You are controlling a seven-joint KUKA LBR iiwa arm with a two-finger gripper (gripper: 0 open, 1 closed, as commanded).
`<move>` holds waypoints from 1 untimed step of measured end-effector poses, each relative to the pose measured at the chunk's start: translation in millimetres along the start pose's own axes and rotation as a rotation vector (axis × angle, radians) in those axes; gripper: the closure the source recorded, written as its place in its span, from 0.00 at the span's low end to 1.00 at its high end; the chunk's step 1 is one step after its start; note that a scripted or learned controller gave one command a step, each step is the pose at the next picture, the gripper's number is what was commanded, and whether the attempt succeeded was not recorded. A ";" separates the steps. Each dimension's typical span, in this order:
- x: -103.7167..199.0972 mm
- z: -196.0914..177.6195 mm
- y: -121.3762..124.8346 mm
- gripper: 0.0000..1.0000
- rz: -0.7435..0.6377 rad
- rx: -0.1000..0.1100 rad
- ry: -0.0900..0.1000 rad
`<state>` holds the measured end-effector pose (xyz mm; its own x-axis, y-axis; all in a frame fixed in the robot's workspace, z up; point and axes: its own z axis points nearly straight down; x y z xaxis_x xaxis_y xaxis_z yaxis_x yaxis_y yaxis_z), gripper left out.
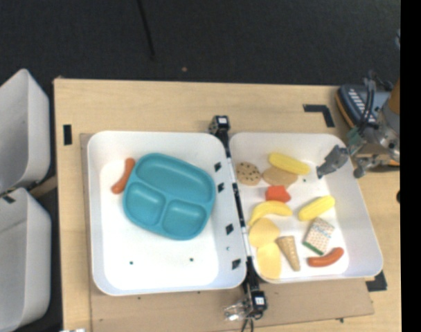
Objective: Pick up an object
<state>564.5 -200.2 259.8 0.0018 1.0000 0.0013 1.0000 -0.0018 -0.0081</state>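
Observation:
My gripper [345, 163] hangs over the upper right corner of the right bin [359, 213], its fingers spread and nothing between them. The left fingertip [331, 162] is just right of a yellow corn cob [289, 163]. Several toy foods lie in that bin: a cookie [248, 173], a brown bread piece [280, 177], a red-orange piece [278, 194], a banana [273, 209], a yellow lemon-like piece [316, 207], an ice cream cone [289, 251], a small carton [319, 235] and a red sausage [326, 256].
The left bin [100, 254] holds a teal divided plate [170, 196] and an orange sausage [123, 176] at its upper left. Two yellow slices [266, 244] lie against the divider between the bins. White blocks [13, 137] stand off the bench's left side.

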 end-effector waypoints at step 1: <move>0.3 -4.9 1.9 0.00 -0.002 -0.009 -0.002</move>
<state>566.5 -199.9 264.7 -0.0004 1.0000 -0.0005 1.0000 0.0004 0.0011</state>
